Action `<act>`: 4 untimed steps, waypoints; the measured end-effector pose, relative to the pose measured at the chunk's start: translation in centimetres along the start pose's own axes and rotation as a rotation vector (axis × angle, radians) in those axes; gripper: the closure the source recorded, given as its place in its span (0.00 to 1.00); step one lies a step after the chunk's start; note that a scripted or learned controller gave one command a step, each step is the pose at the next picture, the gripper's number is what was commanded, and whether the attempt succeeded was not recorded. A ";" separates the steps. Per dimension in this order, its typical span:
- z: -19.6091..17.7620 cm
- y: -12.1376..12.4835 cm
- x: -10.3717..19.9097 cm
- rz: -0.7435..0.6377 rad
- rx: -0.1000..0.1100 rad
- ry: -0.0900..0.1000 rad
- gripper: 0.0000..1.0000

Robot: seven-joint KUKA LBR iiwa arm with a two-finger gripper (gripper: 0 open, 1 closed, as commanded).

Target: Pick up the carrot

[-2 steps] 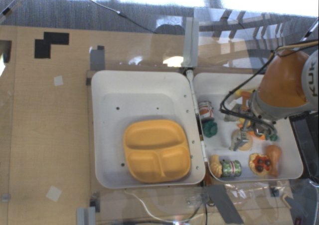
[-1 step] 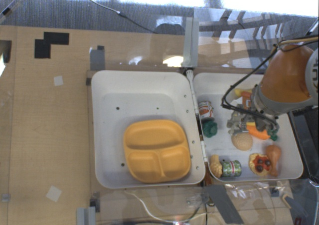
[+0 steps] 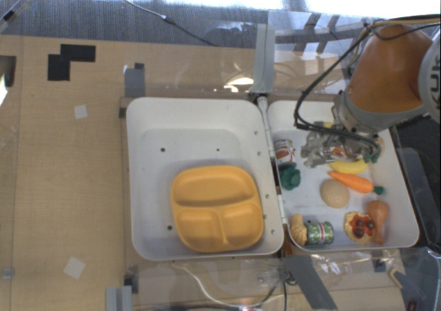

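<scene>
The carrot (image 3: 352, 182) lies flat in the right bin (image 3: 406, 223), tip toward the bin's left, green end toward its right wall. A banana (image 3: 348, 165) lies just behind the carrot, nearly touching it. A round beige ball (image 3: 335, 194) sits just in front of the carrot. A pear (image 3: 377, 212) and a pizza slice (image 3: 358, 226) lie nearer the front wall. The gripper (image 3: 329, 148) hangs over the banana, just behind the carrot; whether it is parted or closed cannot be told. A yellow tray (image 3: 217, 207) rests in the left bin (image 3: 148, 185) on the desk (image 3: 62, 185).
</scene>
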State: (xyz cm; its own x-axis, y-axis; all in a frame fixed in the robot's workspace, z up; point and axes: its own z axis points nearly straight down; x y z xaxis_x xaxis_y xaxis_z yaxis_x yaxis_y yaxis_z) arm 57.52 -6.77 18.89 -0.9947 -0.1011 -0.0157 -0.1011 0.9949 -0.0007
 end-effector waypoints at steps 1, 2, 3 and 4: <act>8.0 -1.2 8.6 -0.266 -0.001 0.008 1.00; 6.0 -9.4 5.1 -0.404 0.003 0.005 1.00; -0.6 -1.0 -1.3 -0.546 -0.002 -0.001 1.00; 8.7 -6.9 0.7 -0.917 -0.003 0.005 1.00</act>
State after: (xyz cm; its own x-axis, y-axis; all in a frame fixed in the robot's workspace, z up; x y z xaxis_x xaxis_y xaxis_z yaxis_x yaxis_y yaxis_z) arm 57.69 -13.70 10.21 -0.5248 -0.8512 -0.0062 -0.8512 0.5248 -0.0083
